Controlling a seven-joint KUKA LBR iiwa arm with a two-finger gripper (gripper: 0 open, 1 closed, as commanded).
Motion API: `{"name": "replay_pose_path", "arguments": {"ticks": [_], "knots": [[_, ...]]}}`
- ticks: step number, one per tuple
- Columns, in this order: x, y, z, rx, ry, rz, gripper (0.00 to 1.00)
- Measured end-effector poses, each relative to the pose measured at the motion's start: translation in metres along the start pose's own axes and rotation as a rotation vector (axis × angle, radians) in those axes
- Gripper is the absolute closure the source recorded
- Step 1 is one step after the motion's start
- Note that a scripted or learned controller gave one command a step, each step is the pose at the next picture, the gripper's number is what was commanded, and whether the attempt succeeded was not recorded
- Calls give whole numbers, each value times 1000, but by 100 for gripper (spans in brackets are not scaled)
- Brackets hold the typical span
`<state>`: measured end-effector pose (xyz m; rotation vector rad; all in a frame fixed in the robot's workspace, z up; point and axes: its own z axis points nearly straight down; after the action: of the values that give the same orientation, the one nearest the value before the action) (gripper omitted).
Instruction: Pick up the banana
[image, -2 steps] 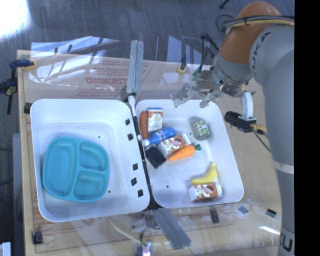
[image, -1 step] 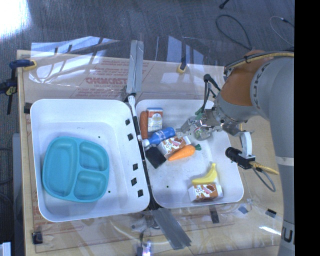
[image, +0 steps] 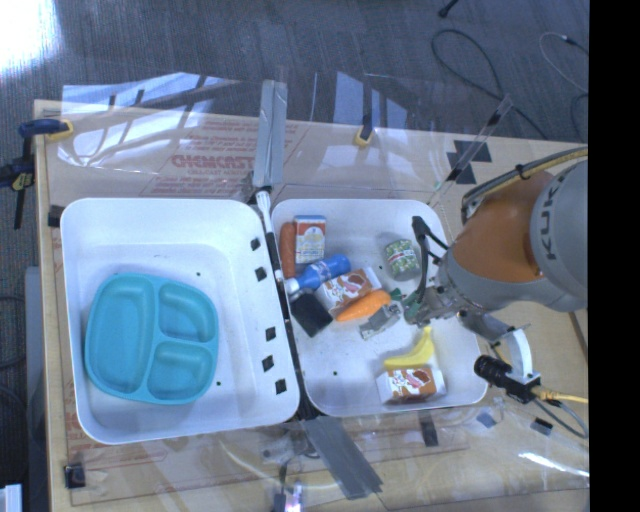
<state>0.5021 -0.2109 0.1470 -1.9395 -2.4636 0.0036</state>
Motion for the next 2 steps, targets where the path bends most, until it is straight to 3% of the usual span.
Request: {"name": "replay_pose_path", "arguments": {"ticks": [1,2], "knots": [[6,-24,-67,-2,-2,-105,0],[1,-6,-44,-1,-2,-103,0]]}}
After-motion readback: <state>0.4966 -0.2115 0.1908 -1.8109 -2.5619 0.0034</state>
